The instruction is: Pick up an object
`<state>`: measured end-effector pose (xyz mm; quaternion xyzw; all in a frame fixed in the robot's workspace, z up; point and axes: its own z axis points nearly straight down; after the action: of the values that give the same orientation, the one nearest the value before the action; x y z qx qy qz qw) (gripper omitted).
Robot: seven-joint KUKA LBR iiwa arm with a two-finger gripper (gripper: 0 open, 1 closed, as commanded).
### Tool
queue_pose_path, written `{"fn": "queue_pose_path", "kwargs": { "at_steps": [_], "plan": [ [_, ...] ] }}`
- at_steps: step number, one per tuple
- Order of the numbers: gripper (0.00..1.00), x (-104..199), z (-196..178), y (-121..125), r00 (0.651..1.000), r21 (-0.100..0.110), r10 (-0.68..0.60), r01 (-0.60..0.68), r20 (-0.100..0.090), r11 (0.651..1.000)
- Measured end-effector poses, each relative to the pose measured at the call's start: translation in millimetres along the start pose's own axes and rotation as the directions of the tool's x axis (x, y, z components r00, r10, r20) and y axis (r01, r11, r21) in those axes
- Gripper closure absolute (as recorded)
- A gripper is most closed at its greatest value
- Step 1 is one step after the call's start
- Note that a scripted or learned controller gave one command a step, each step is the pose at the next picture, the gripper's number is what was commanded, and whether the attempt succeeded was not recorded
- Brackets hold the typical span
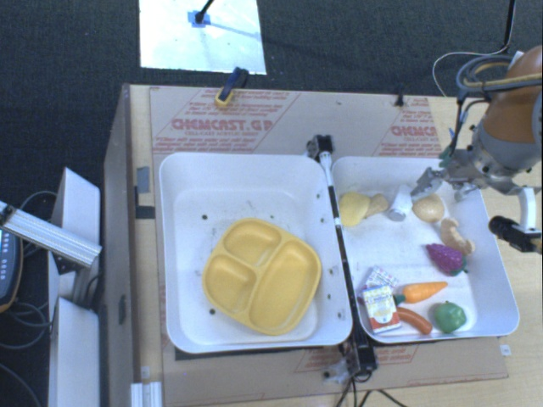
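Note:
My gripper (443, 185) hangs over the back of the right bin (496, 270), its two fingers spread open with nothing between them. Just below it lies a beige potato-like piece (428, 209). Left of that piece are a small white-grey cylinder (399, 209) and a pale yellow pear shape (352, 208). Further forward lie a tan lumpy piece (456, 236), purple grapes (445, 259), an orange carrot (422, 292), a green round fruit (449, 315), a red sausage shape (414, 320) and a small red-and-white carton (379, 305).
The left bin (191, 193) holds a yellow divided plate (263, 274). A black clamp-like part (509, 227) juts out beside the right bin's right wall. The arm's orange band (513, 108) stands above the bin's back right corner.

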<state>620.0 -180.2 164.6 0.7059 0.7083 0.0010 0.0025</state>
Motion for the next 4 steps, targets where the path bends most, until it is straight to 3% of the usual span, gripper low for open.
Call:
{"fn": "queue_pose_path", "kwargs": {
  "at_steps": [1,2,3,4],
  "plan": [
    [0.0,-3.2,28.6,-33.8,1.0,0.004,0.002,-0.002,-0.002,1.0],
    [0.0,36.0,63.1,45.5,1.0,0.003,-0.001,0.001,-0.002,1.0],
    [0.0,59.5,-23.0,-2.9,1.0,0.0,0.001,-0.001,-0.001,1.0],
    [0.0,28.5,-45.0,-8.0,1.0,0.002,0.002,-0.002,0.0,1.0]
  ]
}}
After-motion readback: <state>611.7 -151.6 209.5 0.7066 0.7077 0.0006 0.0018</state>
